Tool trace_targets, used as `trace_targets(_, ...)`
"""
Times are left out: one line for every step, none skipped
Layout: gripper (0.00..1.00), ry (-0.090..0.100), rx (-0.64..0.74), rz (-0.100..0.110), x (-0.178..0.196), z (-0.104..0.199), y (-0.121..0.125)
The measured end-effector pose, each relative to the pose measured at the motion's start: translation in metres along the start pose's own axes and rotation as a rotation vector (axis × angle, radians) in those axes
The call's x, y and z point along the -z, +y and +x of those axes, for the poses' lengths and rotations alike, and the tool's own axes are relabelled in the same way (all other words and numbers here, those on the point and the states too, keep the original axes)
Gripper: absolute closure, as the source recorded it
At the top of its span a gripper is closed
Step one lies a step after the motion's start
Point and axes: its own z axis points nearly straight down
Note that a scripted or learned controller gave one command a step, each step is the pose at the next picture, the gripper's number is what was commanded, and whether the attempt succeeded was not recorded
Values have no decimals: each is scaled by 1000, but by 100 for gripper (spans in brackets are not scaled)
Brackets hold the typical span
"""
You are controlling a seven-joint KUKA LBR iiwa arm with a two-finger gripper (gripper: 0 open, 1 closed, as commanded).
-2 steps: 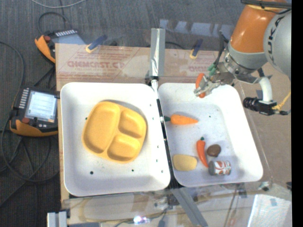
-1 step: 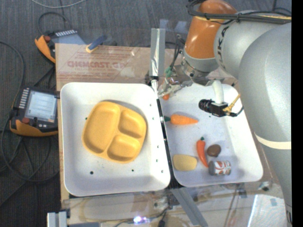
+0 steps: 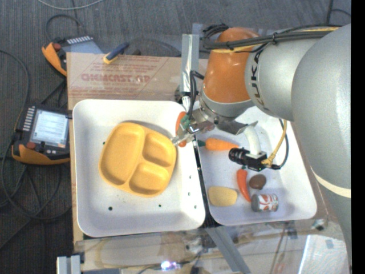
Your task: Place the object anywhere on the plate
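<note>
A yellow plate with three compartments lies in the left white bin. My gripper hangs over that bin's right edge, just off the plate's right rim. An orange carrot-like object stands nearly upright between its fingers, and its lower end pokes out below them. The gripper is shut on it.
The right bin holds another orange carrot, a red-orange pepper, a brown round item, a small can and a tan bread-like piece. A cardboard sheet lies behind the left bin, and a pendant to its left.
</note>
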Motion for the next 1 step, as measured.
trace_targets(0,1,0,0,0,0,0)
